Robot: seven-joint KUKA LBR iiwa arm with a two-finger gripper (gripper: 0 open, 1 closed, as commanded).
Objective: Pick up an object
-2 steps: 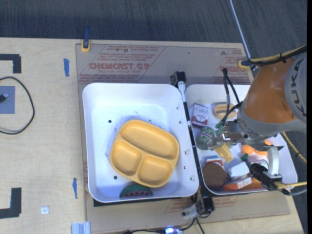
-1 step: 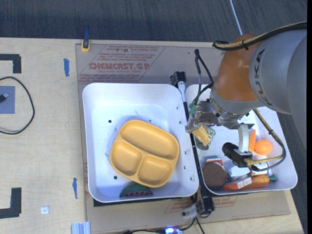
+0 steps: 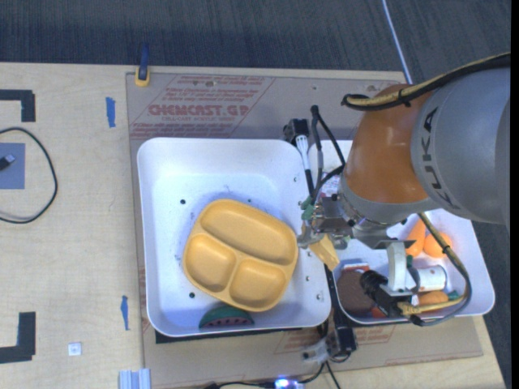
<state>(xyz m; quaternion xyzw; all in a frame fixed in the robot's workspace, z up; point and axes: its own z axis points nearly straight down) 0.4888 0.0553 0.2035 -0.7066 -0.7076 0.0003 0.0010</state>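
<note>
The yellow divided plate (image 3: 241,254) is lying in the left bin (image 3: 162,217), toward its six o'clock side, and it is covering part of a watermelon slice toy (image 3: 227,318). The hand (image 3: 318,232) is hanging at the plate's three o'clock edge, near the wall between the bins; one cannot tell if it is open or closed. The plate is looking stiff, light and smooth, probably slippery. The raised rim at three o'clock is seeming the best place to pinch.

lab | plywood bench (image 3: 65,298) | two white bins (image 3: 158,217) | taped markers (image 3: 110,112) | cables (image 3: 32,209)
</note>
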